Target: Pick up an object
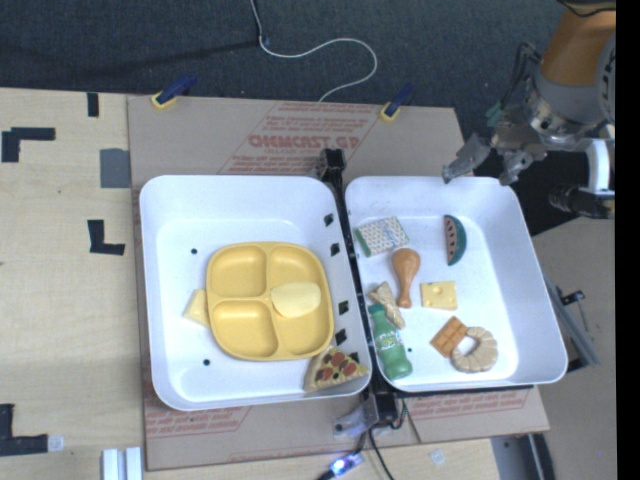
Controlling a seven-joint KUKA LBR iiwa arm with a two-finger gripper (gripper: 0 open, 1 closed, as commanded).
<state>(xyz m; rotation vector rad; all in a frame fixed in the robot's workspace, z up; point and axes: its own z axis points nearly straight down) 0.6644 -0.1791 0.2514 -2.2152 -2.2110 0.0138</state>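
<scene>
My gripper [492, 166] hangs above the far rim of the right bin [530, 268], its two fingers spread open with nothing between them. Below it in that bin lie a watermelon slice [455, 239], a chicken drumstick [405, 273], a cheese cube [438, 295], a patterned square packet [382, 235], a green bottle [388, 342], a waffle piece [447, 336], a doughnut [475, 350] and a small tan pastry [386, 303].
The left bin [165, 268] holds a yellow divided plate [268, 300] with a pale slice on it, a yellow wedge [195, 308] beside it and a pizza slice [335, 369] at the near corner. A cable loops across the dark floor behind the bench.
</scene>
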